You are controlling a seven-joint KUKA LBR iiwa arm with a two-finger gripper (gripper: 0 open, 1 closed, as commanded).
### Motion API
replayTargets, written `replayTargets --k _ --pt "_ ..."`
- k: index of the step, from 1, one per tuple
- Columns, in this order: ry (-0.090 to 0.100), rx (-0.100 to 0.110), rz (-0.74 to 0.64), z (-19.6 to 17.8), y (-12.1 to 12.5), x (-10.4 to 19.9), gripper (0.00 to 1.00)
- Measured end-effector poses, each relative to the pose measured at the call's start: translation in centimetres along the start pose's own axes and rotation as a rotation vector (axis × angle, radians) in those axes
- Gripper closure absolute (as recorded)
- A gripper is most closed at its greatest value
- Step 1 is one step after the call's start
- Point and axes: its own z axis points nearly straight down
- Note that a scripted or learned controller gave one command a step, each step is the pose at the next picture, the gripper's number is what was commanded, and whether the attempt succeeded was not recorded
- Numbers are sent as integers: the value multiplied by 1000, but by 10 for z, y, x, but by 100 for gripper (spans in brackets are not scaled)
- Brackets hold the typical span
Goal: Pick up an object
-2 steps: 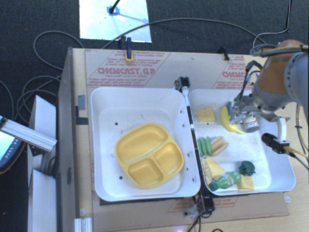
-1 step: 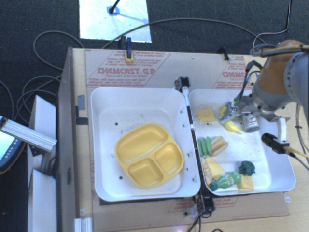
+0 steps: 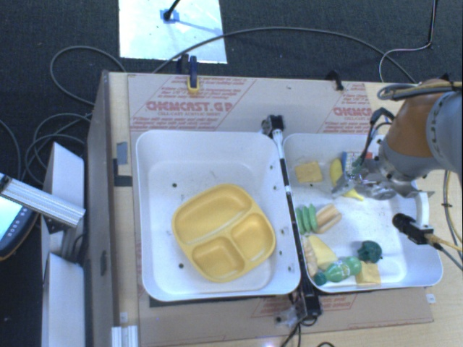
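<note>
Nearest the lower edge, the worktop point(image 3: 217, 96) carries two shallow white bins side by side. Left bin point(image 3: 155, 194) holds one yellow divided tray point(image 3: 223, 231), lying slightly turned, with three compartments and nothing in them. Right bin point(image 3: 427, 262) holds a scatter of small toy foods: green pea pods point(image 3: 307, 217) just beside a pale bread roll point(image 3: 328, 217), a yellow cheese wedge point(image 3: 320, 251), a green and yellow piece point(image 3: 338, 271), a dark green broccoli point(image 3: 370, 251), and a yellow square block point(image 3: 309, 172) and a yellow banana point(image 3: 336, 170) at the far end. At the right, the arm point(image 3: 419, 132) reaches into this bin; its tool point(image 3: 354, 183) sits low near the banana, and I cannot tell how it stands or whether it grips anything.
</note>
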Motion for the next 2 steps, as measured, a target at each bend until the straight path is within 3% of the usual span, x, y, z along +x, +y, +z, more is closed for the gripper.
replayTargets --k 1,2 --pt "-2 10 0 1 62 54 0" --pt "-6 1 -3 -10 64 53 100"
